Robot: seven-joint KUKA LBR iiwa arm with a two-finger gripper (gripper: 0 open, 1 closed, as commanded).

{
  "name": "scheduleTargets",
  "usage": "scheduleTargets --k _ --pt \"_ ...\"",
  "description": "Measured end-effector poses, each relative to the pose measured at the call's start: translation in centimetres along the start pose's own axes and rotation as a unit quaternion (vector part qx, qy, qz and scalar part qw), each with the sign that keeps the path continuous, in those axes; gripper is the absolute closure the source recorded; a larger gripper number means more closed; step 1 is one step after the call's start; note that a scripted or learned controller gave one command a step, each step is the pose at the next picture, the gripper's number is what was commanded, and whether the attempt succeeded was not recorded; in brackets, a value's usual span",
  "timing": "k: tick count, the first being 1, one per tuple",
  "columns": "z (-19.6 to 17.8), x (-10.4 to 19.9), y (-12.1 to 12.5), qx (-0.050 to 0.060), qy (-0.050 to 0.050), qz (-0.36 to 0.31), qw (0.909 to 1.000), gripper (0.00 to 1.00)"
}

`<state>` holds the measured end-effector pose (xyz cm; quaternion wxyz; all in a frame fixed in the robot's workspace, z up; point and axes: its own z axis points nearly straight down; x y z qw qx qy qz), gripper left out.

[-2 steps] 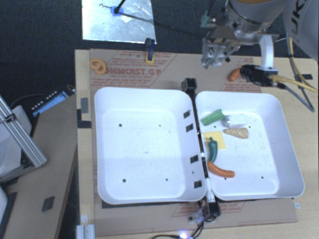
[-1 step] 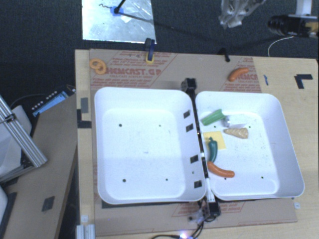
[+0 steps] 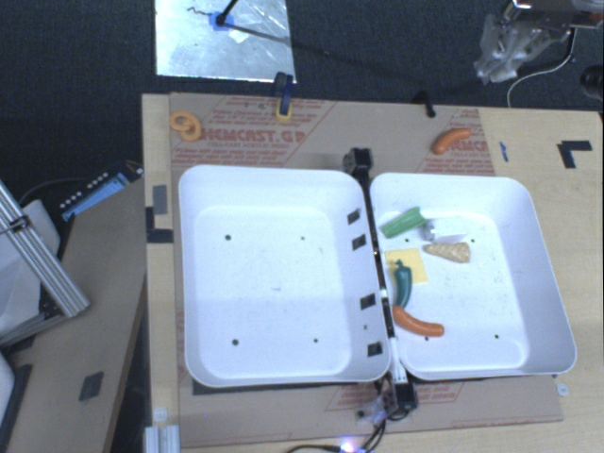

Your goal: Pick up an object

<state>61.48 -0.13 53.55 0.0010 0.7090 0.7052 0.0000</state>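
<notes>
Several small toy foods lie in the left part of the right bin (image 3: 528, 253): a green piece (image 3: 403, 222), a tan wedge (image 3: 447, 251), a yellow square (image 3: 407, 264), a dark green pepper (image 3: 403, 282) and an orange sausage (image 3: 418, 324). A small white-grey item (image 3: 436, 228) lies beside the green piece. My gripper (image 3: 500, 53) hangs high at the top right, beyond the bench's far edge and well away from the bins. It holds nothing that I can see.
The left bin (image 3: 274, 276) adjoins the right one along a black hinged seam (image 3: 377, 272). On the cardboard behind the bins lie an orange sausage (image 3: 451, 141), a tan ring (image 3: 185, 125) and a yellow-blue clamp (image 3: 282, 97). A shiny metal sheet (image 3: 225, 25) sits at the back.
</notes>
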Motion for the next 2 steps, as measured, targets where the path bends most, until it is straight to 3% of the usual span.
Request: scheduleTargets --k 1,2 --pt "0.0 -4.0 -2.5 0.000 0.000 -0.001 1.0000 1.00" --pt "15.4 -0.8 0.3 0.007 0.001 -0.005 1.0000 1.00"
